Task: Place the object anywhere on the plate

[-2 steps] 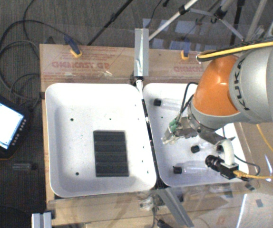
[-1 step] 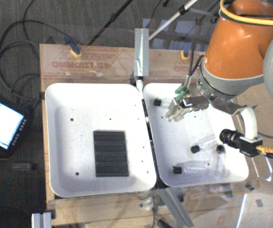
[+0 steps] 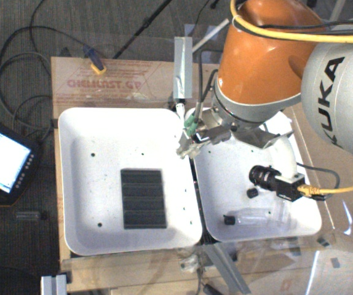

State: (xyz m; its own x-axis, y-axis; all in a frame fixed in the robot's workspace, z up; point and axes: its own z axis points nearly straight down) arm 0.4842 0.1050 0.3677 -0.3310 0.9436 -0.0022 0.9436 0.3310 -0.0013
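Observation:
A dark ribbed rectangular plate (image 3: 142, 198) lies flat in the left bin (image 3: 84, 140), a little right of its middle. My gripper (image 3: 187, 145) hangs over the seam between the two bins, above and to the right of the plate. A small green piece (image 3: 190, 126) shows at the gripper's upper side; I cannot tell whether it is held or part of the tool. In the right bin (image 3: 216, 183) lie a clear tube with a black cap (image 3: 250, 218) near the front wall and a small black piece (image 3: 252, 193).
The arm's orange band (image 3: 262, 48) and grey body (image 3: 339, 85) cover the back of the right bin. A black wrist camera (image 3: 265, 177) with a yellow cable juts over that bin. A handheld pendant (image 3: 4, 161) lies on the floor to the left.

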